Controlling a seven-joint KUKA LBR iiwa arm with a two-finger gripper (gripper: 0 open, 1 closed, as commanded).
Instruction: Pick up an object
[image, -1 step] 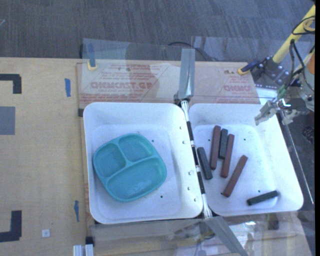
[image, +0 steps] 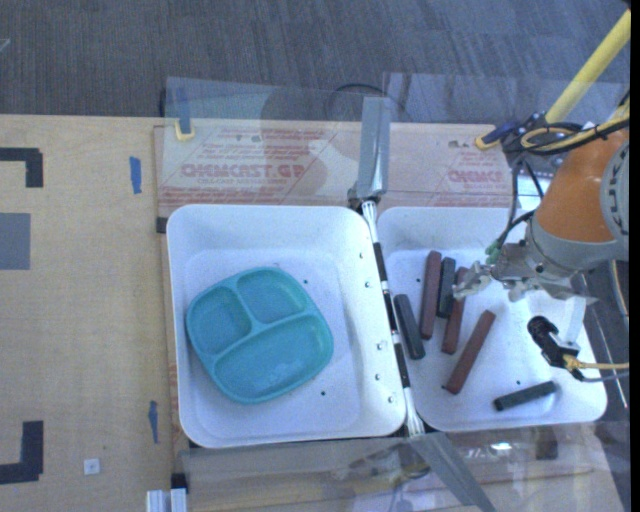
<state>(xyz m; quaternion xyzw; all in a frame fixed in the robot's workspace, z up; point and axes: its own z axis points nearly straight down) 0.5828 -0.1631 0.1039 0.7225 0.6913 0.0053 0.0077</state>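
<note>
The arm (image: 585, 200) is reached in over the right bin (image: 590, 400), with the gripper (image: 470, 283) hung above the cluster of sticks near that bin's left side. Whether the pincer is released or clenched cannot be told here; the tip is small and blurred against the sticks.

Candidates, all in the right bin:
- brown stick (image: 431, 292), upright along the bin, just beside a dark stick (image: 446, 286)
- a second brown stick (image: 470, 351), slanted, mostly free on both long sides
- dark grey bar (image: 408, 326) near the divider
- dark bar (image: 524, 396) lying apart near the front right corner

The left bin (image: 200, 235) is taken up by a teal divided plate (image: 259, 332); it is judged a poor target, being flat and wide.

Step in hand is judged to be the approach over the stick cluster, nothing seen lifted yet.

Advice for the grasp:
- One stick should be straddled, not two; the upright brown and dark pair lie touching or nearly so, so a double catch or a wedge is likely there.
- The slanted brown stick is judged easier: clearance on both sides.
- The closing line should be set across the stick's short width, near its middle, so tilt on lift is avoided.
- Descent should be made fully to the bin floor before closing.
</note>
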